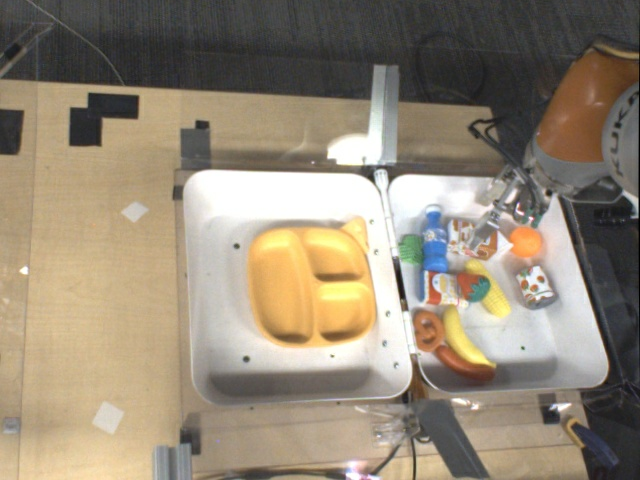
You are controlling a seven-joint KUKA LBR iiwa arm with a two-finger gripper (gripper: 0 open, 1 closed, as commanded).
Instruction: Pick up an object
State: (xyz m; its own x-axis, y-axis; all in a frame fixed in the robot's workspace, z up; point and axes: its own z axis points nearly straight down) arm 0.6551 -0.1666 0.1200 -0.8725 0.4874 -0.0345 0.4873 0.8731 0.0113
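Reaching in from the right, grey arm (590, 118) with orange band angled down and leftward. Gripper (497, 216) low at the wrist's end, fingers pointing down-left, slightly parted, nothing visibly between them.

The left bin (205, 268) holds a yellow tray (305, 286) with compartments — it lies near the middle.

The gripper (497, 218) hangs over the right bin (580, 343) beside an orange ball (526, 242), while a yellow tray (305, 285) fills the left bin (215, 268).
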